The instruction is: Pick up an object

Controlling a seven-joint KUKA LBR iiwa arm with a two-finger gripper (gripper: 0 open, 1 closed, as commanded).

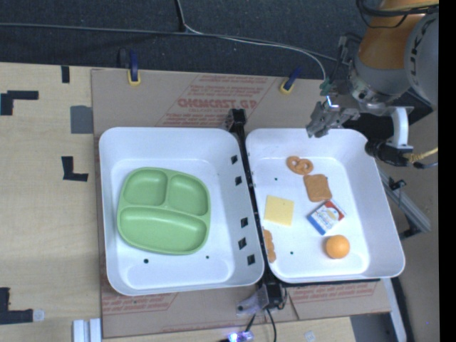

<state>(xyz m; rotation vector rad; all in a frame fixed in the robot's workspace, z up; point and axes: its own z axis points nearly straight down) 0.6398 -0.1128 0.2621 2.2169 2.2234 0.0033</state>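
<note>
Cardboard-covered bench (214, 98), two white bins. Left bin (114, 155): green divided plate (164, 211). Right bin (363, 262): pretzel (300, 165), toast (317, 187), cheese slice (279, 210), small carton (325, 216), orange (337, 246); gripper (318, 127) over far rim, finger state unclear.

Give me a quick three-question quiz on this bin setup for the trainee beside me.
1. True or false: the green divided plate lies in the left bin.
2. Which item lies nearest the right bin's near edge: A) pretzel B) orange C) yellow cheese slice?
3. Fill in: the tool hangs over the right bin's ___ rim.

Key: 1 true; 2 B; 3 far.
</note>
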